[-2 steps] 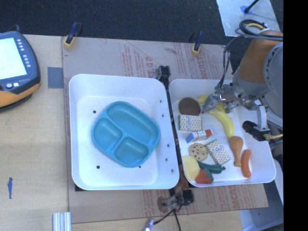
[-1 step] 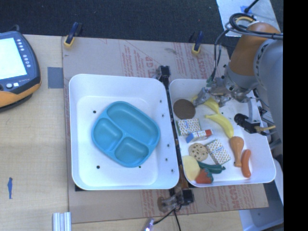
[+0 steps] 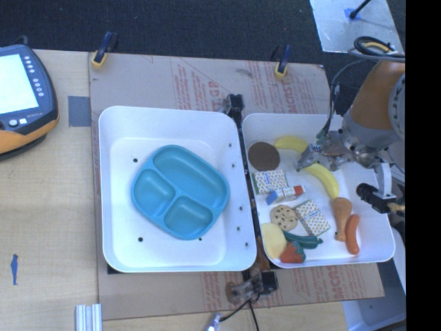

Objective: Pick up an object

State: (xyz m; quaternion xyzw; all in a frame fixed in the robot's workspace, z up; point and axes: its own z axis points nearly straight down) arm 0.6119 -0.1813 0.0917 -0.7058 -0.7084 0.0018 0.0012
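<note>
My gripper (image 3: 328, 161) hangs over the upper middle of the right bin (image 3: 377, 254), fingers spread open with nothing between them. Just below it lies a yellow banana (image 3: 326, 179); a second yellow piece (image 3: 291, 143) sits to its upper left. Also in this bin are a brown disc (image 3: 264, 156), two patterned packets (image 3: 271, 181) (image 3: 313, 217), a small red, white and blue tube (image 3: 286, 193), a cookie (image 3: 283, 216), a pale yellow fruit (image 3: 273, 238), a green pepper (image 3: 304, 240), a red strawberry (image 3: 293, 254), an orange carrot (image 3: 342, 214) and a red sausage (image 3: 353, 233).
The left bin (image 3: 117, 247) holds a blue divided plate (image 3: 180, 192). A teach pendant (image 3: 21, 95) rests at the bench's far left. Clamps (image 3: 102, 50) (image 3: 280, 59) pin the cardboard sheet at the back. The arm's orange-banded body (image 3: 375, 105) stands over the right bin's far right corner.
</note>
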